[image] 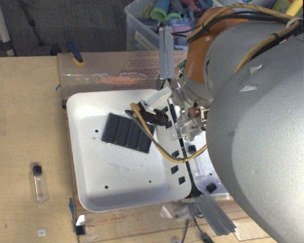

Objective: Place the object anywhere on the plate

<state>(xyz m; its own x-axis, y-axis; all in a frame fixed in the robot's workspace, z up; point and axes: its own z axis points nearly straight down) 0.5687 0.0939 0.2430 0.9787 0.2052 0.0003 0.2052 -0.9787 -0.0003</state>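
A dark grey ribbed rectangular slab (126, 133) lies flat and slightly askew in the upper middle of the left white bin (90, 196). My gripper (184, 123) hangs over the seam between the two bins, just right of the slab's right end. The wrist and the large grey arm crowd around it and hide what is under it. Whether anything sits between its tips cannot be made out. Most of the right bin is hidden under the arm.
A small clear vial (39, 183) lies on the wooden bench left of the bins. A plastic tub of colourful items (182, 9) stands behind the bins. Small black pieces (211, 188) show near the right bin's front edge.
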